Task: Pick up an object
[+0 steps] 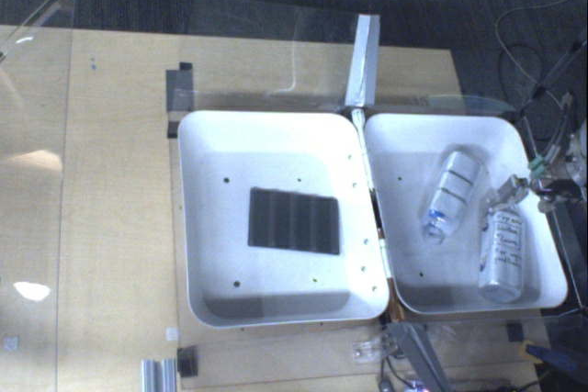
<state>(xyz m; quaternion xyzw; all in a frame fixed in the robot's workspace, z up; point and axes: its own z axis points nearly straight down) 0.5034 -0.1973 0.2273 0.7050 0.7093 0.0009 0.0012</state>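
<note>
Two clear plastic bottles (453,195) (502,252) are lying in the right bin (404,138), one mid-bin with a blue cap, one labelled by the right wall. They are likely light, slippery and crushable; gripping across the body should suit. The gripper (511,190) is hovering between them; its opening cannot be told.

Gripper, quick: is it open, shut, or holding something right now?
Gripper: cannot be told. It sits at the right bin's right edge, just above the top end of the right-hand clear bottle.
</note>
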